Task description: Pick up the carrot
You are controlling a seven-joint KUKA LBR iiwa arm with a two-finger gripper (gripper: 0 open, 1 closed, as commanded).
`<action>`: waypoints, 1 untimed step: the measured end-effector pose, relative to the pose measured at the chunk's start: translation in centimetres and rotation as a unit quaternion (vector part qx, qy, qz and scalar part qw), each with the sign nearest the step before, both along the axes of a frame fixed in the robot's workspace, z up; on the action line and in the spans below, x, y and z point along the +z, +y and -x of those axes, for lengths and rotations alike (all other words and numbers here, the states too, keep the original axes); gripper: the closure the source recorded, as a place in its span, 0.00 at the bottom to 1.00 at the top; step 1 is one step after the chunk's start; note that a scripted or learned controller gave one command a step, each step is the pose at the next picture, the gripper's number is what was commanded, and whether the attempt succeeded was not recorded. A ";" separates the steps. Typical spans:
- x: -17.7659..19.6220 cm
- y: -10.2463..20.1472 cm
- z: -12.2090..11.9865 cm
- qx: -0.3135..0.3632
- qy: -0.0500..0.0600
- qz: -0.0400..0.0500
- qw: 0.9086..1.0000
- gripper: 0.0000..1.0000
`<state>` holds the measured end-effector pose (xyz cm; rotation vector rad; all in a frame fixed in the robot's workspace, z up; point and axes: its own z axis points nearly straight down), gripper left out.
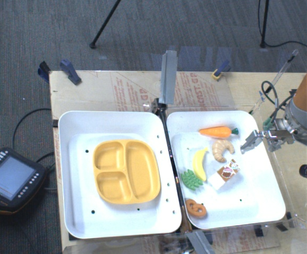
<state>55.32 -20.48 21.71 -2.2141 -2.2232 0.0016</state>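
Over the right bin's (280, 205) far right edge hangs my tool (253, 141); I cannot tell how it is set, and it holds nothing I can see. Carrot (215, 132) lies well left of it, above the croissant (222, 150)

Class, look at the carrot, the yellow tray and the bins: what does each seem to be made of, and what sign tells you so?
Carrot: probably moulded plastic, a toy; even orange, smooth, slight sheen.
Tray: likely plastic; one flat yellow colour, rounded moulded compartments, matte.
Bins: seemingly plastic, smooth white with rounded corners; metal cannot be ruled out.
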 end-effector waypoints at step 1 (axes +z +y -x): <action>-0.2 5.4 -6.0 -0.028 0.000 0.000 1.000 0.00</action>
